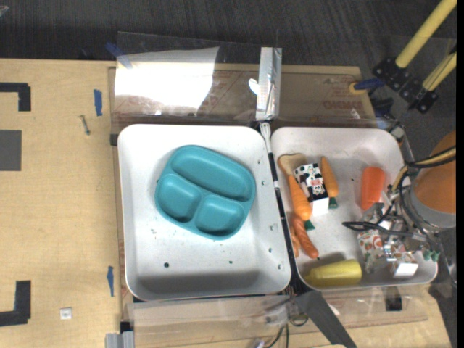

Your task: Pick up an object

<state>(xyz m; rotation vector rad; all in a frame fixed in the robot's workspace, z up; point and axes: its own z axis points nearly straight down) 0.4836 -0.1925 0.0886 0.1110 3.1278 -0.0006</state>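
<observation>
The right bin (341,140) holds several toy items. A black-and-white cow-patterned block (312,182) lies between two thin orange carrots (297,198), with a tan piece (290,163) behind them. A short orange cylinder (372,185) lies further right. An orange-red piece (305,243) and a yellow oblong toy (333,271) lie near the front wall. My gripper (388,249) hangs low over the bin's right front corner, amid cables, just right of the yellow toy and below the orange cylinder. A small white piece (405,270) lies beside it.
The left bin (145,267) bears a teal divided plate (205,191). A clear plastic sheet (167,85) and a metal strip (268,82) lie behind the bins. The arm's orange band (442,187) rises at the right edge. Yellow poles (428,20) stand at the far right.
</observation>
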